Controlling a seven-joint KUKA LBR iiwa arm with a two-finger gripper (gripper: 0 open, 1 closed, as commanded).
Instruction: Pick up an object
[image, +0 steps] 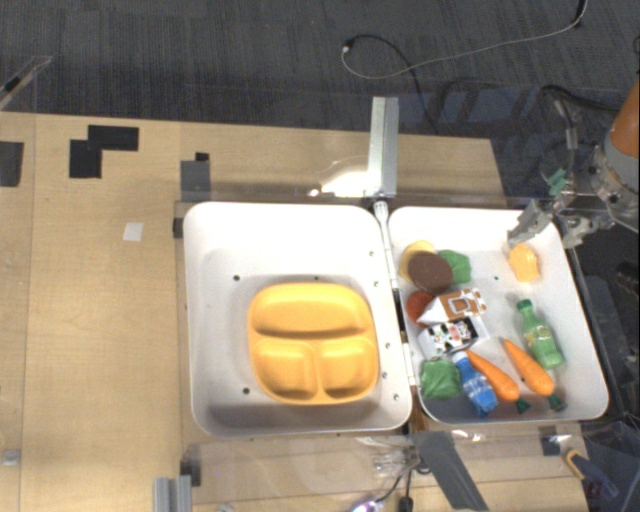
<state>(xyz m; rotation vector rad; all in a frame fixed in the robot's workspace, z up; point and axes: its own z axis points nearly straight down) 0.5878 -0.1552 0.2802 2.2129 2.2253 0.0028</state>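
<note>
— Where the arm (615, 165) comes in at the picture's three o'clock edge, how does it sit?

— It reaches over the far right corner of the right bin (590, 330), wrist tilted down toward nine o'clock. An orange band shows at the very edge, and cables loop above the wrist. The gripper (530, 222) hangs over the bin's rim at about one o'clock of that bin.

— Are its fingers wide or narrow?

— That cannot be told; the tips blur into the white rim, and most of the arm is cut off by the frame.

— And the things to pick?

— All lie in the right bin. A small yellow block (524, 262) sits just below the gripper, at its six o'clock, apart from it. A green bottle (538, 334) lies further toward six. Two carrots (510, 372) lie side by side near the front wall, beside a blue bottle (474, 384). A brown round piece (431, 269) and a small carton (452, 318) lie toward nine o'clock, by the divider.

— The left bin (215, 300)?

— It holds a yellow divided tray (312, 338), well apart from the gripper.
</note>
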